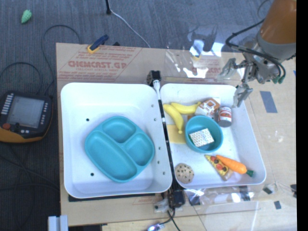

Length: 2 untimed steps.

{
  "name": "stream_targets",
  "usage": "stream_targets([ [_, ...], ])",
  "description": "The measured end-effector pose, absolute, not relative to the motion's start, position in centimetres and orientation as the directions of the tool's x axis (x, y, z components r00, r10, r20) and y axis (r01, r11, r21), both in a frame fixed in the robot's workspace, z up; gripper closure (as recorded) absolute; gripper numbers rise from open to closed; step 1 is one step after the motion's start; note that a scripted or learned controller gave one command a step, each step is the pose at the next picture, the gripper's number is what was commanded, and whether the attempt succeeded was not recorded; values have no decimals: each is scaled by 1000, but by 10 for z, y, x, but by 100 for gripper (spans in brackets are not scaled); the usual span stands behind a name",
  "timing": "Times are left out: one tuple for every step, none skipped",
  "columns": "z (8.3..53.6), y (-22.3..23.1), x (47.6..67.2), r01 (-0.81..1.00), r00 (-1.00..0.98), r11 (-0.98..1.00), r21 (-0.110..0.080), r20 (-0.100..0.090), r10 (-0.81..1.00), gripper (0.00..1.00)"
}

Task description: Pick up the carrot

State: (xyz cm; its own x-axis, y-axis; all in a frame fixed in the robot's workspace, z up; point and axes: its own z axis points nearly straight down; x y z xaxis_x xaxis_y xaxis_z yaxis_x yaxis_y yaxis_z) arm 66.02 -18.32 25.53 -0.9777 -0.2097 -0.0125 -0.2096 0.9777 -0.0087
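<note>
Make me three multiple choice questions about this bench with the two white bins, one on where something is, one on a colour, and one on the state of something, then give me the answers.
1. Where does the carrot lie?
A. In the left bin, on the divided plate
B. In the right bin, near its front right corner
C. On the floor by the pendant

2. What colour is the bowl in the right bin?
A. Red
B. Yellow
C. Blue

3. How does the gripper stand to the carrot?
A. Above the right bin's back right rim, apart from the carrot
B. Closed on the carrot
C. Resting on the divided plate

Answers:
1. B, the carrot lies beside the pizza slice at the front right.
2. C, the bowl is blue, like the divided plate.
3. A, the bowl sits between gripper and carrot.
</note>
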Motion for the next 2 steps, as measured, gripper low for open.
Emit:
stream_targets([
  [237,-152,552,-247,-969,969,-2,0,-247,0],
  [241,-183,504,-428,-904,904,-2,-1,-428,0],
])
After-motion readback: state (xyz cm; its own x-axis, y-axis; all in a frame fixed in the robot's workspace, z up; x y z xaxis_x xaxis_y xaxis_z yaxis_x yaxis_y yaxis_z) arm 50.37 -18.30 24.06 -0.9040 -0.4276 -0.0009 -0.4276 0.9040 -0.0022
